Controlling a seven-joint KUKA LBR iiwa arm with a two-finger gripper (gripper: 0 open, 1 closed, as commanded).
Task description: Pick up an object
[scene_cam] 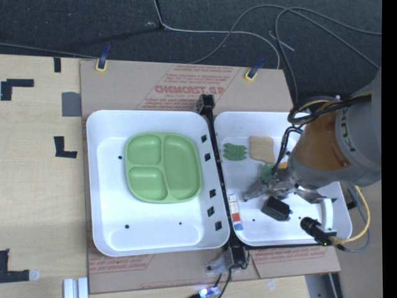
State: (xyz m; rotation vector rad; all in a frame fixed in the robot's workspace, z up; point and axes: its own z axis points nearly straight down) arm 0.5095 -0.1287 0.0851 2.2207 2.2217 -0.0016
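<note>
The claw (pixel 263 188) is hovering low in the right bin (pixel 322 238), its grip state impossible to tell (too blurred); the green toy (pixel 234 151) is lying just toward eleven o'clock of it.

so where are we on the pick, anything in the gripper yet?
Done: the arm is down inside the right bin, gripper low among the objects. In hand: nothing I can confirm; the fingers are too blurred to read, and no item shows between them. The green toy, tan block and black object all lie on the bin floor. Left: grasp and lift. The green divided plate sits in the left bin.
</note>
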